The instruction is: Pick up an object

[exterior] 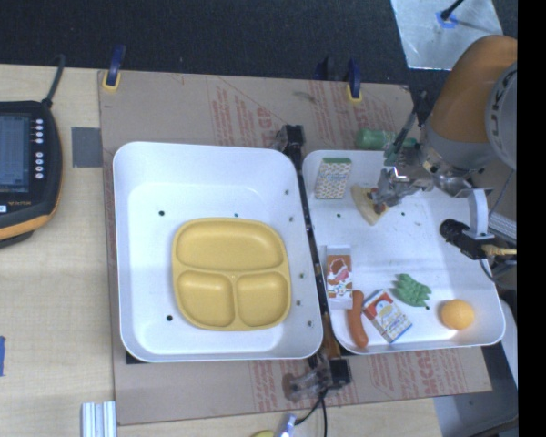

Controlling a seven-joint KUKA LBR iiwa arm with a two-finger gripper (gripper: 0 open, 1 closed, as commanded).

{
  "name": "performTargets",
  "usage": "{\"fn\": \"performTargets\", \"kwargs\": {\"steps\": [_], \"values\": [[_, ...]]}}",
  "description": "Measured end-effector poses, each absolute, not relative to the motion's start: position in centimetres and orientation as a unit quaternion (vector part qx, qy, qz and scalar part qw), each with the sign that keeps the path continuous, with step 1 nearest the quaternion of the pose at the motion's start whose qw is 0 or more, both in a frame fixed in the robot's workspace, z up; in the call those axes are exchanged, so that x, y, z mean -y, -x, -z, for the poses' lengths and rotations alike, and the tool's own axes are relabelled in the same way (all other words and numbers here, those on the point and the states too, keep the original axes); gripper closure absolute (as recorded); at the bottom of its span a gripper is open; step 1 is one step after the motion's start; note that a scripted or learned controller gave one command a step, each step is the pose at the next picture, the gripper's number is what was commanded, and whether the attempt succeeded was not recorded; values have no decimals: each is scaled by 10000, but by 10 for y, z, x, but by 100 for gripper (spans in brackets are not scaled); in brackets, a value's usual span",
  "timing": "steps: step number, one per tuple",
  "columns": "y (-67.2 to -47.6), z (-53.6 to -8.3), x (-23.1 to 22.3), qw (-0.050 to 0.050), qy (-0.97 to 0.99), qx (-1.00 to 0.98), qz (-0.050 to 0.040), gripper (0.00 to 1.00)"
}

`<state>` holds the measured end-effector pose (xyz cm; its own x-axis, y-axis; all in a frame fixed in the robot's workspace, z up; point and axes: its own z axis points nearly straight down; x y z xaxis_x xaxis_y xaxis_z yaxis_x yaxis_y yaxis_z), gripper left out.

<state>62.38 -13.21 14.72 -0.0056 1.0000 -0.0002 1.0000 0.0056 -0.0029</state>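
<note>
Hovering in the right bin (473,340), hand (389,194) just above tan wedge (371,209), grip unclear

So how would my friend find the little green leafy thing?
Look in the right white bin, the one without the yellow tray. Go to its near end, where the toys sit in a row. The green leafy thing lies between the small red-and-white packet and the orange ball, the sole green, bumpy piece there.

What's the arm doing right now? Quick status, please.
Gripper low in right bin, far end. Tan wedge-shaped item right beside it, grasp unconfirmed. Small box close to one side; hot dog and orange well away.
</note>
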Motion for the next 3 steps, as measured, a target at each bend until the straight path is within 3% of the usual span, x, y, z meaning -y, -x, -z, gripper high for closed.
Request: {"fn": "performTargets", "kwargs": {"steps": [1,2,3], "values": [[-623,-147,132,13,7054,7088,-15,0],[-658,-94,137,-14,7047,7095,-2,0],[-607,-92,213,11,7063,7079,-11,0]]}}
